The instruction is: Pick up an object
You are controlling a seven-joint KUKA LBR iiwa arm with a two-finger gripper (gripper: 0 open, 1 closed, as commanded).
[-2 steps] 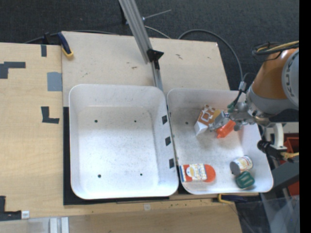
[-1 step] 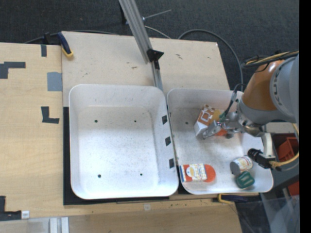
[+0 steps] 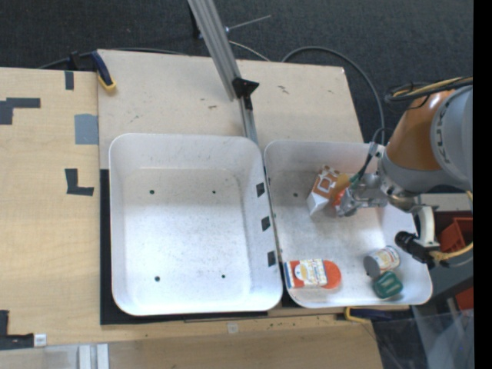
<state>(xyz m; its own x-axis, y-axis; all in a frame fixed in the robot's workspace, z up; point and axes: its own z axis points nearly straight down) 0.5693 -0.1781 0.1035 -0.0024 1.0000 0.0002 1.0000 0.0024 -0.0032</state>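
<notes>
While the arm (image 3: 430,141) reaches in from the right, its gripper (image 3: 350,202) sits low in the right bin (image 3: 296,171), touching a small white-and-orange carton (image 3: 323,191). Whether the carton is pinched cannot be told.

We see two white bins (image 3: 187,148), speckled dark, on a pale wood surface (image 3: 46,206) with grey tape marks, holding a white-and-orange carton (image 3: 324,191), an orange-red packet (image 3: 314,274) with a white label, a grey can (image 3: 381,261) and a green piece (image 3: 387,286).
</notes>
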